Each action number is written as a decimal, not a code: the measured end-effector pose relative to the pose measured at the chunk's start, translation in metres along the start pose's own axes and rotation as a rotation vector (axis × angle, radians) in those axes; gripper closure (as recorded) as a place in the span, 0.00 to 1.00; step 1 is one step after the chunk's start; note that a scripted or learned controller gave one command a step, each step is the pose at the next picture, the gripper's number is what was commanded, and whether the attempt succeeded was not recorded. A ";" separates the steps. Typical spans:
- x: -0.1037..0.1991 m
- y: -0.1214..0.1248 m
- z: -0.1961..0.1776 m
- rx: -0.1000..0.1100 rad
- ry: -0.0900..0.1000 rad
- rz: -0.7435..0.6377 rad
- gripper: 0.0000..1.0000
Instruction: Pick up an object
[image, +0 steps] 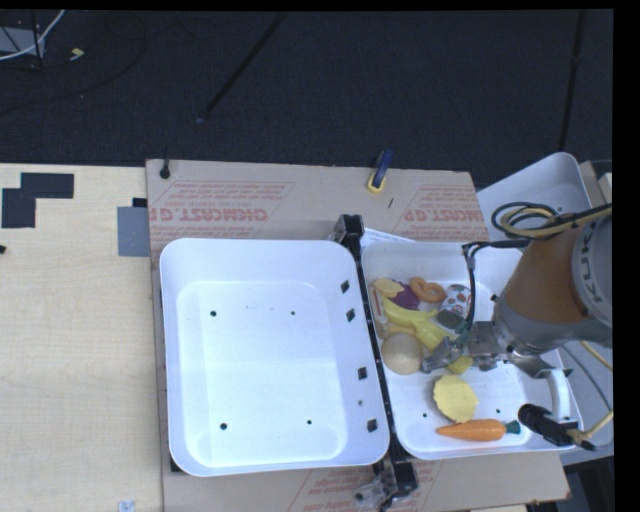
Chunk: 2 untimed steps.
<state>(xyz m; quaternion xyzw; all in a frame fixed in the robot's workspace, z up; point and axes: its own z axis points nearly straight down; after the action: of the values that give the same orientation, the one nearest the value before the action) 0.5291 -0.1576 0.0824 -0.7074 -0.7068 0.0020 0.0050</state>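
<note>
At the left of the frame lies the pale wooden tabletop (70, 350), with dark rectangular marks near its upper left. A brown cardboard sheet (300, 205) printed with red lettering sits under both bins. The left bin (180, 350), a shallow white tray, fills the middle of the frame. A black clip strip (365, 340) runs between it and the right bin (420, 440).

In the right bin the objects cluster toward its upper left. A yellow banana-shaped piece (410, 318) lies beside a small purple piece (406, 297) and an orange piece (428, 291). Just below them sits a round beige ball (401, 353). Further down, a flat yellow lump (456, 398) rests near the middle of the bin, and an orange carrot (472, 431) lies along the lower edge, its green tip pointing right.

The jaws (450, 350) sit low in the right bin, just right of the banana-shaped piece and the beige ball and above the yellow lump. Whether they are released or clenched cannot be told, and nothing can be seen between them. The grey arm with its orange band (545, 285) reaches in from the right edge, black cables (525, 215) looping above it.
</note>
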 end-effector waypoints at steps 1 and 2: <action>-0.005 0.001 -0.018 -0.005 -0.002 0.009 1.00; -0.005 0.001 -0.018 -0.004 -0.002 0.011 0.00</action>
<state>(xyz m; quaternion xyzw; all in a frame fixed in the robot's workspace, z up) 0.5303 -0.1626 0.0999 -0.7114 -0.7028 0.0012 0.0029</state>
